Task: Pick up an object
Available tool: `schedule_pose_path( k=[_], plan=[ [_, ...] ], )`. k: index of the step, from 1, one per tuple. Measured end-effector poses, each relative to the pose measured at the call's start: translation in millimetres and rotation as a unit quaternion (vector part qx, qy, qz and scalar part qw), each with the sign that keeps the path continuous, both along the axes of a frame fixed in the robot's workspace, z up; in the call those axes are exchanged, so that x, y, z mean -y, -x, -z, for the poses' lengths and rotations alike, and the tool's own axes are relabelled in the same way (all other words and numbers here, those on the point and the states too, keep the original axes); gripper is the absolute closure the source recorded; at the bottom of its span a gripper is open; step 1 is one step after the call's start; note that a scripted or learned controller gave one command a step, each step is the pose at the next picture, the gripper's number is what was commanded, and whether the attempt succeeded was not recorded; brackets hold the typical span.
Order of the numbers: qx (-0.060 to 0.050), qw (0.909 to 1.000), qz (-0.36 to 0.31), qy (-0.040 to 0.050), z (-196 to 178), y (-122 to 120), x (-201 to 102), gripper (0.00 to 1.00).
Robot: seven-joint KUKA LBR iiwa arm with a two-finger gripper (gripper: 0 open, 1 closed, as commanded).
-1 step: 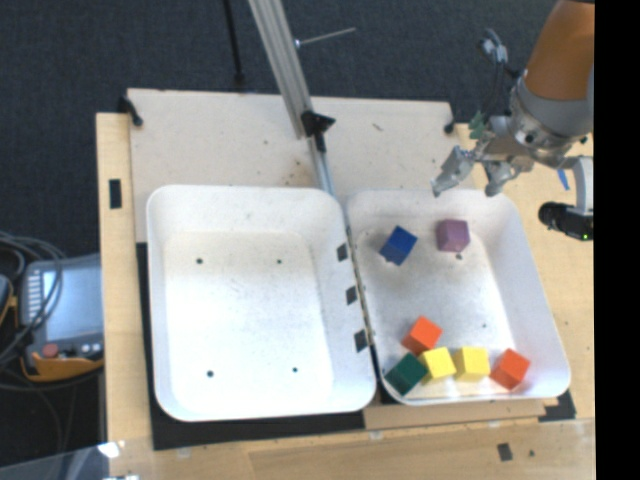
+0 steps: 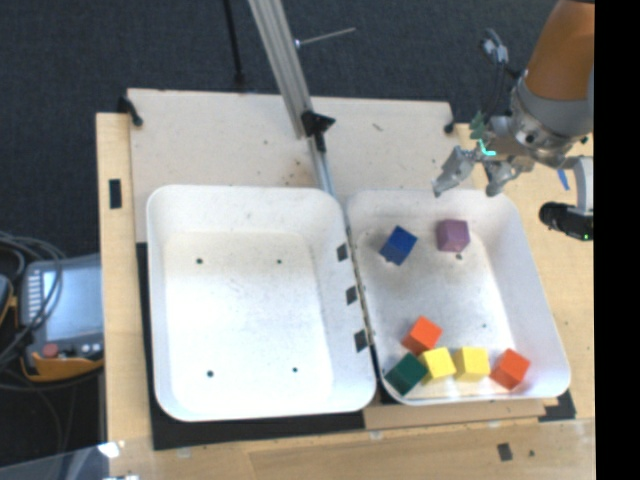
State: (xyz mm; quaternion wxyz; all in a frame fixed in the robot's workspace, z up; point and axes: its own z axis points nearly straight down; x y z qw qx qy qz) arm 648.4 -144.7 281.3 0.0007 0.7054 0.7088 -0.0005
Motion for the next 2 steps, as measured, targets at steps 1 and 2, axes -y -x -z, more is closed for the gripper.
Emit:
schedule_pose_path(
  k=[1, 2],
  plan=[
    [-0.003, 1.0000, 0.003, 0.0008, 63.1, 1.9, 1.4, 0.00],
    [-0.002, 1.0000, 0.003, 0.0009, 118.3, 11.6, 8.7, 0.00]
  ],
)
